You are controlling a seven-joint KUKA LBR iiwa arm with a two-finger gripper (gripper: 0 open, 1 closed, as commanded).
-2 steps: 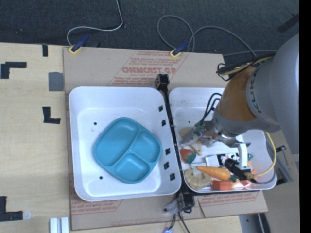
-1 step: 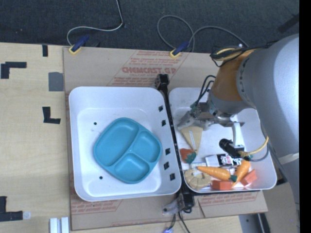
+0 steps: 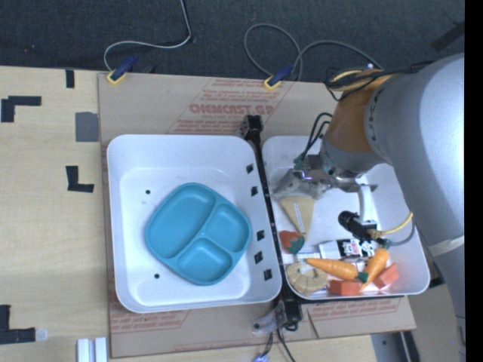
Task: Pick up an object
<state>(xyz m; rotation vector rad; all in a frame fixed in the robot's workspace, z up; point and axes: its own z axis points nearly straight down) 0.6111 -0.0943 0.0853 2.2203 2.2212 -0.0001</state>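
The left bin (image 3: 121, 164) held a blue divided plate (image 3: 198, 234); the right bin (image 3: 400, 187) held a pale wedge (image 3: 296, 211), carrots (image 3: 332, 267) and small toys along its lower edge. The gripper (image 3: 313, 178) hung at the right bin's upper left, over bare floor just above the wedge. Whether it was open or gripping anything could not be told.

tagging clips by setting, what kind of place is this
Probably a robotics lab's grasping test bench: two white bins on a cardboard sheet, toy carrots as props, cables running off the bench, and a KUKA arm.
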